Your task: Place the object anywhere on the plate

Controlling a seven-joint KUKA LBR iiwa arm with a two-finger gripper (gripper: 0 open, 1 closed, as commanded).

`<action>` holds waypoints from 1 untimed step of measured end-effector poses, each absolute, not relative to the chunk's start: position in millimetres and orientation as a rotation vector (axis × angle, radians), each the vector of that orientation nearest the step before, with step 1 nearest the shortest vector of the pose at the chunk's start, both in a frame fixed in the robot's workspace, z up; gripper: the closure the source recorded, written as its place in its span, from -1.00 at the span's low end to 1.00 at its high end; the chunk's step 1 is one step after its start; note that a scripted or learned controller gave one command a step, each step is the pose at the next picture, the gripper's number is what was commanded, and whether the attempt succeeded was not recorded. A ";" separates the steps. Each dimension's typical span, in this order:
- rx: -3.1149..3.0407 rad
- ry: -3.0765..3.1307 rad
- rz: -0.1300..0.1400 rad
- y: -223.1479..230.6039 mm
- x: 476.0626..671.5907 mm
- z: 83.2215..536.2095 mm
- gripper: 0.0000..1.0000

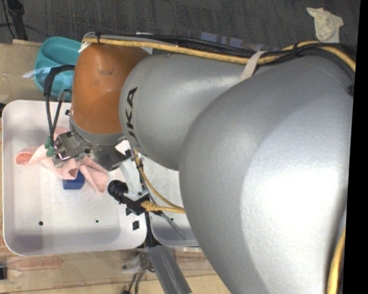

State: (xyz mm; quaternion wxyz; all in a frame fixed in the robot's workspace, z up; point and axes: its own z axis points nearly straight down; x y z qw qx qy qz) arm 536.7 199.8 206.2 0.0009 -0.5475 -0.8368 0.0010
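The object looks to be the small blue block [74, 181], though it could be the pink cloth [31, 157] it lies against in the left bin [17, 226]. A good pick means coming straight down on the block alone, clear of the cloth's folds. The arm leans steeply in from the right, its orange band [97, 88] over the bin's back edge and the gripper [64, 151] low above the cloth. Whether it is open or closed I cannot tell.
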 end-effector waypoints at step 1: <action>-1.965 -2.448 0.006 189.9 626.5 165.4 1.00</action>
